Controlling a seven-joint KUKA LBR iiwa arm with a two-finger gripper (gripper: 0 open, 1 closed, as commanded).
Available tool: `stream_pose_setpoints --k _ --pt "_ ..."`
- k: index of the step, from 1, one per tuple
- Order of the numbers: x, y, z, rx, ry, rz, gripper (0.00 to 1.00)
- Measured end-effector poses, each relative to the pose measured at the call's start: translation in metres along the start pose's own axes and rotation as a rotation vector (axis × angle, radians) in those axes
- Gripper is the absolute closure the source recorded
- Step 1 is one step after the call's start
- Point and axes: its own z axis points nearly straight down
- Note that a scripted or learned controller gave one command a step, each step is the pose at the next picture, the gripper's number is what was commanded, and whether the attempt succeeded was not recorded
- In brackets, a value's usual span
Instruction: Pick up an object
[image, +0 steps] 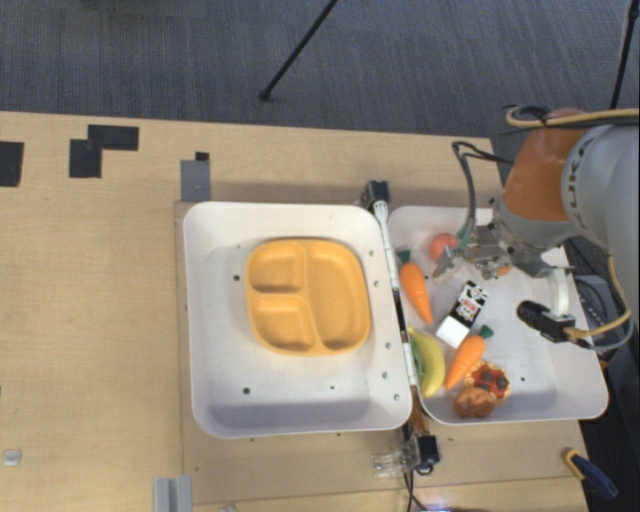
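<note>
The arm enters from the right and hangs over the right bin (585, 395), which carries all the loose objects, so the hand (478, 252) sits low at the bin's upper middle where pickable things cluster. Whether it is spread or pressed together cannot be told, and nothing visible sits in its grip. Just beside it lies a small red piece (443, 243); an upright-lying carrot (415, 290) rests near the bin's left wall, with a black-and-white block (466, 305) to its right. Lower down, a banana (430, 362), a second carrot (464, 360) and a brownish-red lump (480, 390) crowd together, touching or nearly so. The left bin (225, 400) holds a yellow divided plate (305, 297), likely a receiving place. Both bins sit on a pale wooden tabletop (90, 330) with black tape marks (100, 148); beyond it runs dark grey carpet (150, 50).
</note>
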Motion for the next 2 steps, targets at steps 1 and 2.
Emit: stream_pose_setpoints --k 1,2 --pt "0.0266 -0.0750 0.0132 -0.022 -0.008 -0.064 0.00" --pt "0.0303 -0.0730 0.0036 -0.021 -0.002 -0.069 1.00"
